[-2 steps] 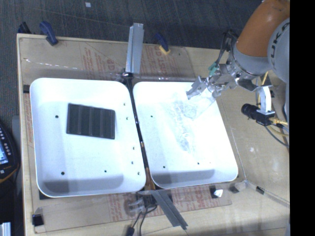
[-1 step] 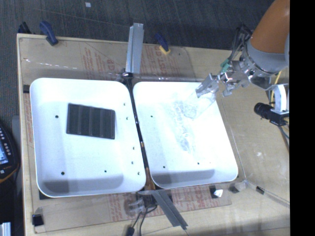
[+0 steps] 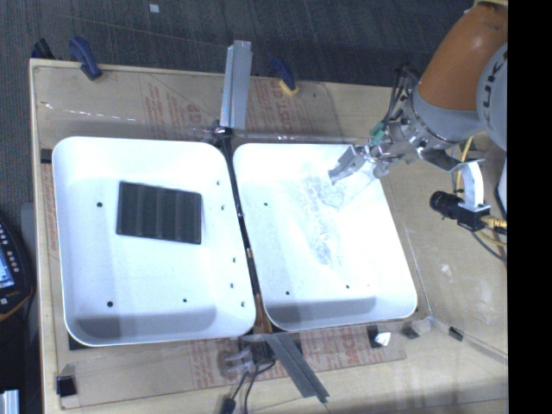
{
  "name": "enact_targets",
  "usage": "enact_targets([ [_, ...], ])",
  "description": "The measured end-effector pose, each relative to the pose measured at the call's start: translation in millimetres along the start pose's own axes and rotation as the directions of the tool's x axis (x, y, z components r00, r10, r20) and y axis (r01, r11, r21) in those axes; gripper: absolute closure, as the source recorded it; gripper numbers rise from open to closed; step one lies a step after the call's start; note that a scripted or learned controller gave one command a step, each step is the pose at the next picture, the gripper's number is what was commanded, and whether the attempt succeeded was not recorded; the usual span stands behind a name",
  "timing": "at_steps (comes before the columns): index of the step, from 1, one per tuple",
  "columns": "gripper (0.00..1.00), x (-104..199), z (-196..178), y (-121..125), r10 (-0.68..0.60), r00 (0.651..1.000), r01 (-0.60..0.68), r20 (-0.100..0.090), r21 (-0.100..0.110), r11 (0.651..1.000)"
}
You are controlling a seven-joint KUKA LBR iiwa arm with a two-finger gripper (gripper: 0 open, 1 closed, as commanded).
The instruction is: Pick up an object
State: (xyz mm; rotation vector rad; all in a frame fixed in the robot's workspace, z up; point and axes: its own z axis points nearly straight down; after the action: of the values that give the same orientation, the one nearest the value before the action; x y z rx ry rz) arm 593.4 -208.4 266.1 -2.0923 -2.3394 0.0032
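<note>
The pincer hangs over the upper right part of the right-hand shallow white plastic bin, its pale metal tip slanting down and to the left; from here I cannot tell how it stands or whether it has hold of anything. Just below and left of the tip lies a crumpled, clear, glassy-looking object, stretched across the middle of that bin's floor and hard to make out against the white. Behind the pincer the grey arm with its orange band reaches in from the right. In the left-hand shallow white bin a flat, dark grey ribbed rectangular pad lies well apart from everything else. Both bins sit side by side on the pale wooden worktop, blue clamps gripping its far edge.
</note>
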Motion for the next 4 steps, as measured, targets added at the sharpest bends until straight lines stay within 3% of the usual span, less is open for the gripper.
enact_targets([
  [1,0.0,0.1,-14.3,-19.7,0.061,0.998,-0.061,-0.001,0.002,0.998],
  [2,1.0,0.3,-24.3,-19.0,0.057,0.998,-0.057,-0.001,0.003,0.998],
  [3,1.0,127.2,-73.4,-18.9,0.439,0.899,-0.439,-0.001,-0.004,0.899],
  [4,1.0,80.2,-129.6,-64.2,0.31,0.951,-0.31,0.0,-0.006,0.951],
])
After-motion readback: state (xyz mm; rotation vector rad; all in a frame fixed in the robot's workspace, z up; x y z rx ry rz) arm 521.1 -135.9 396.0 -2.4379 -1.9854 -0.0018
